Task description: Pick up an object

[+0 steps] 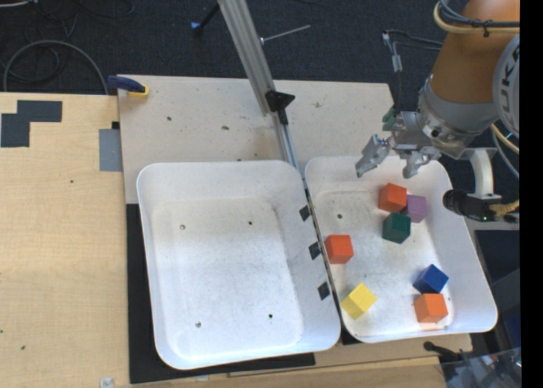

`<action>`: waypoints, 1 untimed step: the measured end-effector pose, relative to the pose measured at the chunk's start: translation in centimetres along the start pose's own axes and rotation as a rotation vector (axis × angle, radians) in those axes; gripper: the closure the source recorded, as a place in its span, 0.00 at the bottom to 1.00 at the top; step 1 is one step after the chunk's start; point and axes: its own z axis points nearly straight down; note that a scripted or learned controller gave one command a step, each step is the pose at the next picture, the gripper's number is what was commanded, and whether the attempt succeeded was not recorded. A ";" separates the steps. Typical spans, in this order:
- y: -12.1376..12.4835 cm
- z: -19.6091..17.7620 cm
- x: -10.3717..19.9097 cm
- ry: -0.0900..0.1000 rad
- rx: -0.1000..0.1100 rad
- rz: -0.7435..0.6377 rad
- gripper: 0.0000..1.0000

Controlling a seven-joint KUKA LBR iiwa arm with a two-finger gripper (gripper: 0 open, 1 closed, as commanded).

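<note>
Gripper point(393, 160) open — above right bin's point(475, 314) 7 blocks.

High fixed camera, slanting down, bins point(148, 182)

Arm point(475, 47) cut off at right edge; purple cube point(417, 205) partly behind orange cube point(392, 198)
</note>
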 end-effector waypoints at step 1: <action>-3.4 1.0 4.7 0.002 0.011 -0.001 0.00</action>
